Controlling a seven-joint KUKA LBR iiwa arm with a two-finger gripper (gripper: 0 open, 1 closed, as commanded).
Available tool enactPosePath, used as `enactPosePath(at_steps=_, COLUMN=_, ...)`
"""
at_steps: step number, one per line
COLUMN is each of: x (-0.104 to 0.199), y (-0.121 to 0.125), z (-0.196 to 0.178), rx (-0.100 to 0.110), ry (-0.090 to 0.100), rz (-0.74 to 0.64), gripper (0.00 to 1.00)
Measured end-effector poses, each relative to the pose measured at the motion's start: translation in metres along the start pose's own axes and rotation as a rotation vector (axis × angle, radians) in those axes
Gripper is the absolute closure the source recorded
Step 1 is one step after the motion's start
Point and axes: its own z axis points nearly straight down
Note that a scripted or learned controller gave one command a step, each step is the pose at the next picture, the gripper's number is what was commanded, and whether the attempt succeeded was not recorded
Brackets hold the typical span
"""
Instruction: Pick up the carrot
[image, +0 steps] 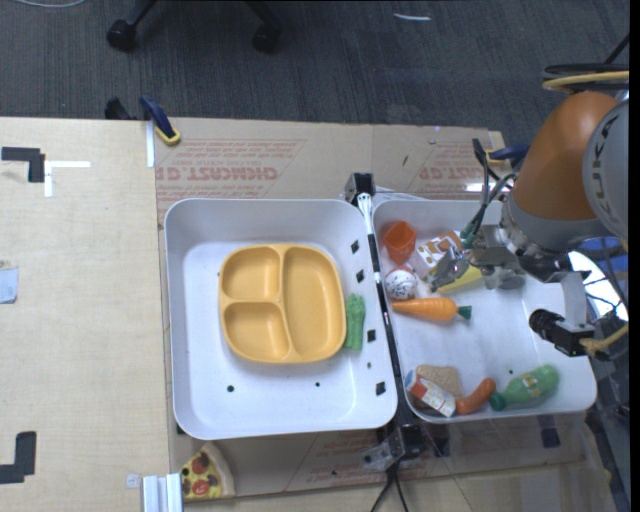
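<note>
The carrot (428, 309) is orange with a green stub at its right end. It lies on its side in the right bin (500, 345), close to that bin's left wall. My gripper (452, 271) hangs over the upper middle of the same bin, a little above and to the right of the carrot. It sits over a yellow item (462, 283) and beside a printed snack packet (436, 249). Nothing shows the carrot held; it rests on the bin floor.
An orange cup (400, 240) and a white ball (400, 285) sit just above the carrot. A bread slice (439, 380), a red-orange sausage (476, 394) and a green bottle (526, 387) lie along the front. The left bin (190, 380) holds a yellow divided plate (283, 303) and a green piece (355, 322).
</note>
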Motion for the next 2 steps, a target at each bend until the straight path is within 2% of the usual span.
enactPosePath(at_steps=1, x=-0.037, y=-0.02, z=0.099, rx=-0.002, ry=0.001, rz=-0.021, gripper=0.0)
enactPosePath(at_steps=2, x=-0.078, y=0.014, z=-0.043, rx=-0.002, ry=-0.001, rz=0.141, gripper=0.0)
